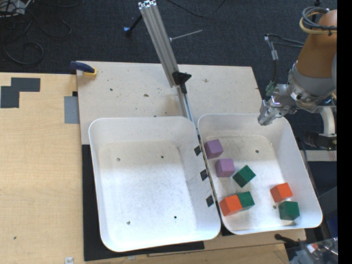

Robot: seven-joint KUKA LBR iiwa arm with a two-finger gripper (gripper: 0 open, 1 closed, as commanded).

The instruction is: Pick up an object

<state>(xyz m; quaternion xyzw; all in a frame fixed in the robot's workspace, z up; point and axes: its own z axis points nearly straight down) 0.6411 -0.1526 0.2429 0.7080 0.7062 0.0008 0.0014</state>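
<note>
The end effector (268, 116), a pale metallic piece below the arm's (314, 59) orange band and grey wrist, hangs over the far rim of the right bin (308, 175). Whether it is released or clenched cannot be told from this slant; nothing shows in its grip.

Both bins are shallow, glossy white trays with rounded corners and dark speckles on their floors. They sit side by side on the table (137, 87), a pale, scuffed board. The left bin (99, 147) shows only its speckled floor.

The right bin holds seven small blocks, matte and cube-like with crisp edges. A purple cube (213, 147) lies near the dividing wall, with a second purple cube (224, 167) just beside it. A dark green cube (243, 175) sits next to that, turned on a diagonal. Nearer the front, an orange cube (230, 204) touches another green cube (246, 199). Toward the right wall, an orange cube (281, 192) lies just above a green cube (289, 210).

A slotted aluminium bar (162, 43) slants across the far table edge.
</note>
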